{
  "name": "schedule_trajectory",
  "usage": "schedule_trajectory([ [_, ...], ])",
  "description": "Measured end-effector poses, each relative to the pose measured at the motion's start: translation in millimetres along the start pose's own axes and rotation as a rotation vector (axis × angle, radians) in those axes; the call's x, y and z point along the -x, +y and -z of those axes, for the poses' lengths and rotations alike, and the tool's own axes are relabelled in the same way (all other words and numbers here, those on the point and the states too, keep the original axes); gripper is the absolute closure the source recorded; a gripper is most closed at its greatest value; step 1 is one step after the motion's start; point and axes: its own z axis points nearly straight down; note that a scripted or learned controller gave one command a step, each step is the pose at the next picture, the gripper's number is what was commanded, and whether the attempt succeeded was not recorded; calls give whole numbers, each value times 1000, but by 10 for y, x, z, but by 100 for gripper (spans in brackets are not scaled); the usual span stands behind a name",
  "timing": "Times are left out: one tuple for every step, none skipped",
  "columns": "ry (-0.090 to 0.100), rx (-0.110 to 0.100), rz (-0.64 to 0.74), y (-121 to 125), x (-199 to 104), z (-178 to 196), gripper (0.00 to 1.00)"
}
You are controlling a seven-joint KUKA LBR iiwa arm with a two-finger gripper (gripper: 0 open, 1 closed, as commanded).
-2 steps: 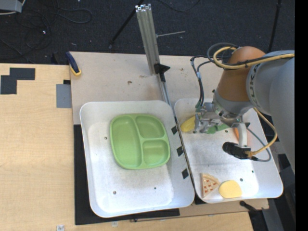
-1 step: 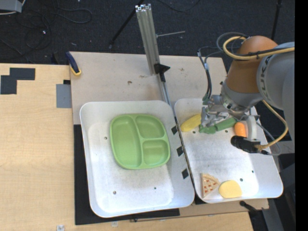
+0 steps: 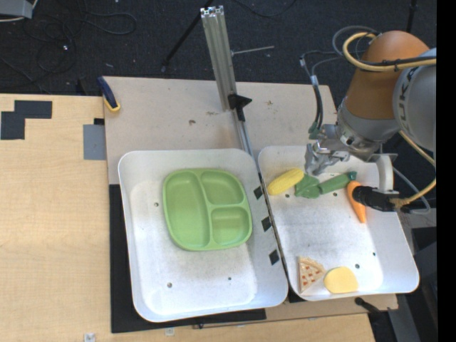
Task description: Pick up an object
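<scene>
- The gripper (image 3: 318, 164) hangs low over the far end of the right bin (image 3: 399, 262), just above the gap between a toy corn cob (image 3: 284, 182) and a green vegetable-shaped toy (image 3: 324, 186); whether it is spread or closed cannot be told from this angle, and nothing shows between its tips.
- The corn and the green toy lie nearly end to end, the likeliest targets since they sit right under the tool.
- An orange carrot-like toy (image 3: 356, 199) lies just beside the green one, toward the arm's side.
- A pizza slice (image 3: 309, 273) and a yellow round piece (image 3: 341, 280) rest together at the near end, well apart from the wrist.
- The left bin (image 3: 142, 262) holds a green divided plate (image 3: 207, 209), lying flat.
</scene>
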Motion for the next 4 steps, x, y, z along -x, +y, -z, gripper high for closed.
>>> schedule_trajectory([
  [0, -2, 0, 4, 12, 361, 100],
  [3, -7, 4, -143, -466, 312, 100],
  [2, -8, 4, -441, -880, 369, 100],
  [2, -8, 4, -621, -1390, 338, 100],
])
